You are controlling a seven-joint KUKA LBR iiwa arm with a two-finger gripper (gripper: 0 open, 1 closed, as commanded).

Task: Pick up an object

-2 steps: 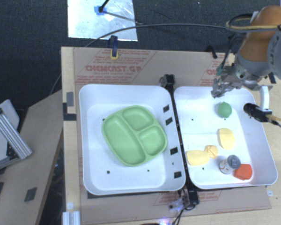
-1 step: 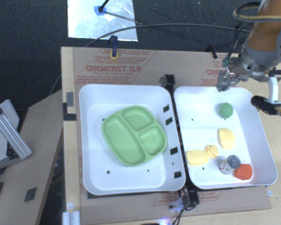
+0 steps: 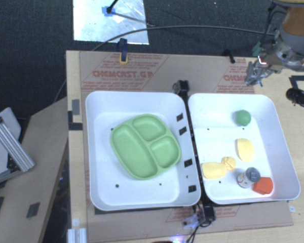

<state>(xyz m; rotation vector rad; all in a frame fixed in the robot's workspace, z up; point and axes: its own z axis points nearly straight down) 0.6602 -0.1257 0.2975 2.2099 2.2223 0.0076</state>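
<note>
Below the tool point(image 3: 254, 76), a green ball point(image 3: 242, 117) lies apart.

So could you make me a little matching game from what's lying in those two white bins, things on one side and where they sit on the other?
Things:
1. green divided plate
2. green ball
3. orange block
4. yellow duck

Places:
A. near corner of the right bin
B. middle of the left bin
C. far part of the right bin
D. right bin, close to the divider between the bins

Pairs: 1-B, 2-C, 3-A, 4-D
</note>
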